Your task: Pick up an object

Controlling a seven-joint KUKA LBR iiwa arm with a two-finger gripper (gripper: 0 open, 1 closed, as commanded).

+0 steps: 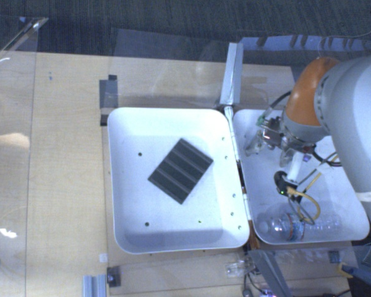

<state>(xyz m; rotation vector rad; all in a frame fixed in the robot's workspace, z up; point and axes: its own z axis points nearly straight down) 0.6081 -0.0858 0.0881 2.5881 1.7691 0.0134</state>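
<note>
Clear plastic bottle [298,228] in right bin [349,206], label too blurred.

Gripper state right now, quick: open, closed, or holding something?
Gripper: cannot be told from this view; it is over the right bin, apart from the clear plastic bottle.
</note>
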